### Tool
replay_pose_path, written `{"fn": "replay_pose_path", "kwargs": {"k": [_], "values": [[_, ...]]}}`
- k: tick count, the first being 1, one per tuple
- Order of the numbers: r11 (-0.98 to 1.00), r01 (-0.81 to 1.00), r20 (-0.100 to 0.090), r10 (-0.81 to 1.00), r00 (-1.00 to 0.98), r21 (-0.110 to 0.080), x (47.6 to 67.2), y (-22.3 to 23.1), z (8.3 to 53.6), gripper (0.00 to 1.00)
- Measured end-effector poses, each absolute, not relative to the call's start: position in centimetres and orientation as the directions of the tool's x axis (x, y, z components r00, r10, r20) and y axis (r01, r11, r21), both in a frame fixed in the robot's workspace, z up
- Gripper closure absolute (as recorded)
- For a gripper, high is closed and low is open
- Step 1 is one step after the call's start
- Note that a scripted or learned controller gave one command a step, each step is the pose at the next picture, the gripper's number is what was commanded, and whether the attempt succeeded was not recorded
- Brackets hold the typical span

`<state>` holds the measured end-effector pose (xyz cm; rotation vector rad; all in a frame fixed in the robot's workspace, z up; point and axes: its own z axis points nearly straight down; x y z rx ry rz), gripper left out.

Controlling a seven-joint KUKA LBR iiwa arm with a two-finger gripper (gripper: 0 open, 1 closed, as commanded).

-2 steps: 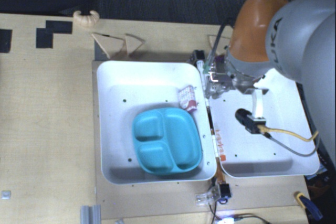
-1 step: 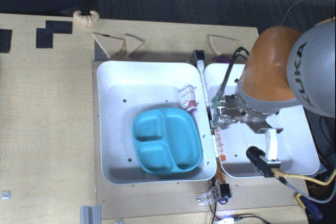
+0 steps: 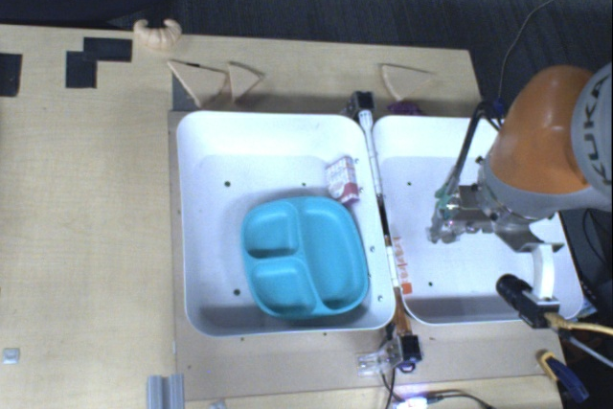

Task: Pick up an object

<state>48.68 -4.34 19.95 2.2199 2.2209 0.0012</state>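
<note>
A light wooden desk (image 3: pixel 86 235) carries two shallow white bins side by side, seen from above at a slant. Toward the near edge of the desk, the left bin (image 3: pixel 206 206) holds a turquoise plate (image 3: pixel 305 256) with three compartments, lying flat in the bin's near half and reaching toward its right wall. Just beyond the plate, touching or nearly touching its far right rim, a small red and white packet (image 3: pixel 342 177) lies close to the divide between the bins. The right bin (image 3: pixel 417 168) sits against the left one, toward the desk's right edge. Over it hangs the grey arm (image 3: pixel 551 144) with its orange band, reaching in from the right. Its tool (image 3: pixel 448 223) hovers above the middle of the right bin's floor, well apart from the plate and the packet; it is too small and blurred to tell whether it is wide or narrow, and nothing is visibly held in it.
</note>
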Motion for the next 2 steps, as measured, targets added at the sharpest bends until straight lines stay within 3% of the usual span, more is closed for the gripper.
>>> {"fn": "replay_pose_path", "kwargs": {"k": [1,2], "values": [[0.000,1.000,-0.001,1.000,0.000,0.001,48.6,-13.6,14.1,1.00],[0.005,1.000,0.002,1.000,-0.005,0.004,49.7,-4.3,18.5,1.00]]}}
